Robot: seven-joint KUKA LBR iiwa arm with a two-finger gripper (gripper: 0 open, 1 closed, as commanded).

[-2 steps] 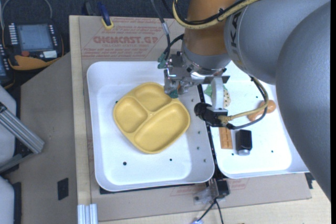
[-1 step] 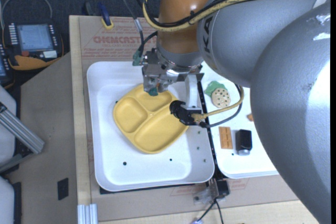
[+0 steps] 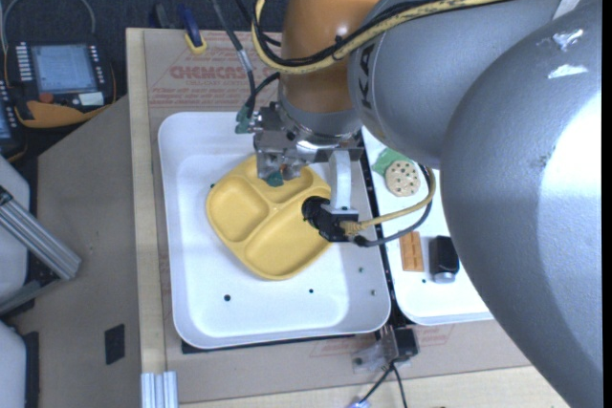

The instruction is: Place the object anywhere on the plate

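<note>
A yellow plate (image 3: 266, 223) with several compartments lies tilted in the left white bin (image 3: 201, 301). My gripper (image 3: 274, 169) hangs over the plate's far rim, right above its back compartment. A small teal-green bit shows at the gripper's tip; I cannot make out what it is or whether it is held. The arm's grey and orange bulk hides the bin's back right part.
In the right bin (image 3: 449, 306) lie a round green-rimmed disc with dots (image 3: 400, 177), a small orange block (image 3: 411, 251) and a black and grey piece (image 3: 443, 258). The wall between the two bins runs just right of the plate.
</note>
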